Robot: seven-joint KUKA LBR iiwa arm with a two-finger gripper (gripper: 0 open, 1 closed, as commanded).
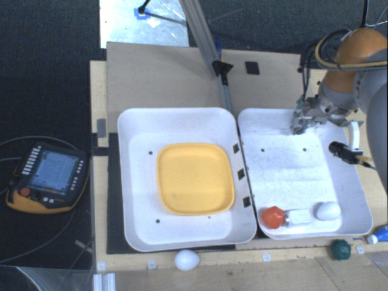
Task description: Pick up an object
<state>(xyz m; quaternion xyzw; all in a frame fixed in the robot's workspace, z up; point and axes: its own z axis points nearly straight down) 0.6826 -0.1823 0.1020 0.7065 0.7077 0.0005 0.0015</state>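
I've got the gripper (301, 125) at the right bin's (291, 162) far side, open or closed I can't tell; pendant (48, 179) screen too small to read.

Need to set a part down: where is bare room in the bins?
The middle of the right bin is bare, between the claw at its far edge and the near edge, which is crowded by an orange ball, a white block and a white egg. In the left bin only a strip around the yellow plate is free.
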